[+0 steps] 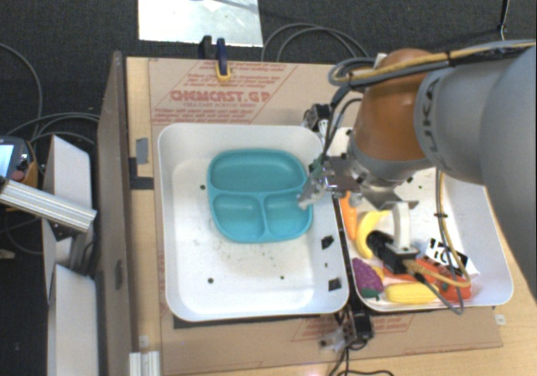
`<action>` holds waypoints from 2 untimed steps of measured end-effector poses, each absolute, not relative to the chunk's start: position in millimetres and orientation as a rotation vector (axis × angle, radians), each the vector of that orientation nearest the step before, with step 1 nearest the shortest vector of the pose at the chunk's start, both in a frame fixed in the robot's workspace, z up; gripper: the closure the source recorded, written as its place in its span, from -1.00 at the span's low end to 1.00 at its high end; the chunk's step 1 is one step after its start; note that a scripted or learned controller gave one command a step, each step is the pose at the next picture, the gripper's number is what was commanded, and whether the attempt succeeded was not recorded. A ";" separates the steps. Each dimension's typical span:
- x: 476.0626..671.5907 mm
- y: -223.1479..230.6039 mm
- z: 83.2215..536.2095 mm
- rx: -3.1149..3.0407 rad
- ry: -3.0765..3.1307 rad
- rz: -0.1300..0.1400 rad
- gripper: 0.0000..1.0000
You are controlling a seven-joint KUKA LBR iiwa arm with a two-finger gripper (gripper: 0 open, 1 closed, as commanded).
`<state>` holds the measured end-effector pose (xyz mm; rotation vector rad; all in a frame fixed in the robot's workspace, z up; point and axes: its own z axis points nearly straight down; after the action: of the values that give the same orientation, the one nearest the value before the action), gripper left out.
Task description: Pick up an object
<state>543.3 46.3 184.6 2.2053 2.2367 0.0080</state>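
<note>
gripper (317,183) low over the right rim of the teal tray (252,194) in the left bin (189,282); tray body lies away from the arm, long axis across the bin. smooth moulded plastic, three shallow compartments, rounded corners. cannot tell whether the gripper is clamped on the rim or free.
</note>
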 end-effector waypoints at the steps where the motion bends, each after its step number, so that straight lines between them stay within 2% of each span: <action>1: 557.1 6.8 184.7 2.221 2.218 0.002 -1.00; 2: 561.3 -43.6 184.8 2.223 2.216 0.001 -1.00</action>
<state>561.3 -43.6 184.8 2.2230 2.2164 0.0011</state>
